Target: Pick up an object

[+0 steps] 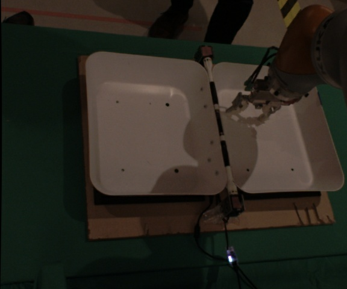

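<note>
Grey arm with orange band (pixel 300 41) reaching in from three o'clock, its gripper (pixel 246 110) low over the right bin (pixel 294 155), toward that bin's ten o'clock corner. Pale fingers (pixel 237 105) spread apart, nothing seen between them. Left bin (pixel 143 125) at nine o'clock of the divider; no distinct object discernible in this dim light.

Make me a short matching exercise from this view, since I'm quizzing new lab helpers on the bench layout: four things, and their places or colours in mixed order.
Things:
1. gripper
2. left bin
3. orange band
4. black-and-white bar

Descriptions:
A. between the two bins
B. over the right bin, near its upper left
C. above the wrist
D. beside the view's left half of the bench

Pairs: 1-B, 2-D, 3-C, 4-A
</note>
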Controlling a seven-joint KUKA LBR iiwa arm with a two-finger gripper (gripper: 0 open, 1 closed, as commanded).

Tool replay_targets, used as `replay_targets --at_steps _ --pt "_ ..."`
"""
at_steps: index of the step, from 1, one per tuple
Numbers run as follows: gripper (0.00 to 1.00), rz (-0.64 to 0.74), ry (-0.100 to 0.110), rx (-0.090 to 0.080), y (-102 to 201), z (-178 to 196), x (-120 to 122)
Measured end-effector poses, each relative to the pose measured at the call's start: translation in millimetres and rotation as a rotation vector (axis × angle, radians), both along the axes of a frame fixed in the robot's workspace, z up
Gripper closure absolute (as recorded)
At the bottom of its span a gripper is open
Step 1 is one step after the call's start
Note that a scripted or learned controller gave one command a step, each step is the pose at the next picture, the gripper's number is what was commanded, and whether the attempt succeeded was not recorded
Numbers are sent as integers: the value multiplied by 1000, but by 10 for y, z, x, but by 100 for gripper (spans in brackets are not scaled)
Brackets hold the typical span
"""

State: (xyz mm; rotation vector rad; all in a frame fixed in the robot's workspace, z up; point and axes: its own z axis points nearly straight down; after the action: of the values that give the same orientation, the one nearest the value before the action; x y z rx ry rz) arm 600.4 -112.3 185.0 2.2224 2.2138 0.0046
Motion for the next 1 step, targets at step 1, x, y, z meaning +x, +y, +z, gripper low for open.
replay_targets --at_steps 1 --pt "100 -4 -16 -5 -21 150 29"
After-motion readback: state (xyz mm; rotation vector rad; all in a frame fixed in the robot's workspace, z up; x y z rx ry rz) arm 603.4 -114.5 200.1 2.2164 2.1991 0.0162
